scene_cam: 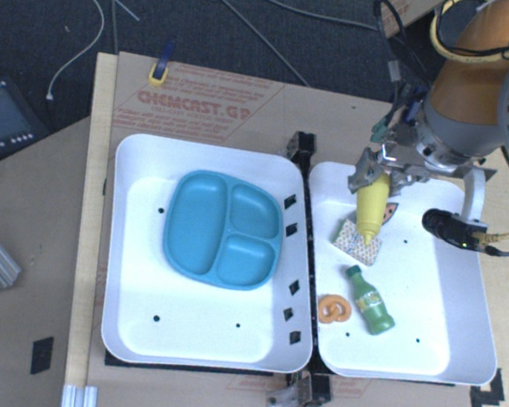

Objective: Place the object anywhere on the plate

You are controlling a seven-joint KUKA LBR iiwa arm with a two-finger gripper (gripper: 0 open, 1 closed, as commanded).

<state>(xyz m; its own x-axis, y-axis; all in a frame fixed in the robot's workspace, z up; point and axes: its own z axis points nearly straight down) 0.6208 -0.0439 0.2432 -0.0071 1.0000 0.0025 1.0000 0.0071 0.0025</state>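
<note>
My gripper (378, 180) is over the far end of the right-hand shallow white bin (467, 305), clenched on the yellow, cone-like plastic object (371, 209), which hangs from between my fingers with its narrow end pointing down, just above or touching the speckled white-and-pink flat packet (358, 243); from this slanted view I cannot tell which. I hold it near its top, I judge, so that the long body hangs free of the bin wall when it is carried. The blue, three-compartment plastic plate (224, 229) lies in the middle of the left-hand white bin (126, 302), well apart from me, across the divider where the two bins meet. A small green plastic bottle (371, 301) and an orange ring-shaped pastry toy (334, 308) lie near the front of my bin, beside each other and clear of my load. The carry to the plate looks not yet done.
</note>
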